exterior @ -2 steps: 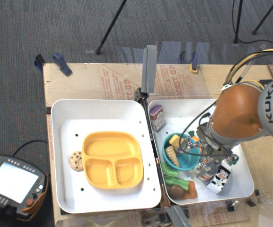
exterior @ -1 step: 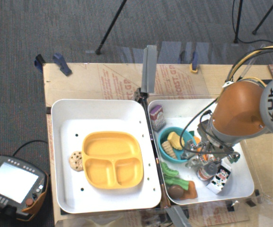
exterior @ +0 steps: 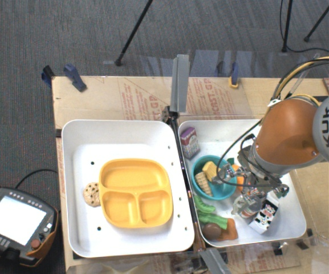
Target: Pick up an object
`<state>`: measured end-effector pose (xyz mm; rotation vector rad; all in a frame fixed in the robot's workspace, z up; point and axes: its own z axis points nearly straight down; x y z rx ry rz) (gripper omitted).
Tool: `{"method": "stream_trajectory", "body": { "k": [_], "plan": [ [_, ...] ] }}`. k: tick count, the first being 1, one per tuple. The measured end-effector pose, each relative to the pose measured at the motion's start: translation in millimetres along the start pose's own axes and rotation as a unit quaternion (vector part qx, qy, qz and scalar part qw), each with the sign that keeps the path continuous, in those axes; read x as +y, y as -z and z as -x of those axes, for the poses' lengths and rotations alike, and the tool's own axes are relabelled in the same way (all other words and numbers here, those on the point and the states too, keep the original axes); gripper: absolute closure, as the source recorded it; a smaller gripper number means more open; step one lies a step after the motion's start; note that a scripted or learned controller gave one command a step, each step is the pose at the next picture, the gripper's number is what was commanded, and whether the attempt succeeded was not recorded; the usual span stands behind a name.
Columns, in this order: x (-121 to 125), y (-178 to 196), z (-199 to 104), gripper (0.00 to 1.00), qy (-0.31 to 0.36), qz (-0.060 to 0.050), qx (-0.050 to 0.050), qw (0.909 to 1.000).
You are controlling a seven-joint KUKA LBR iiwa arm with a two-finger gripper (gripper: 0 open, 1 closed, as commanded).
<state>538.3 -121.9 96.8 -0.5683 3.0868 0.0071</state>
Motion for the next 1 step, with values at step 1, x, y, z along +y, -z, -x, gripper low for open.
{"method": "stream_trajectory", "body": {
  "k": [1],
  "plan": [
    [7.4, -9.9, 31.9, 0.00, -0.067, -0.001, 0.001, 0.9978]
  ]
}}
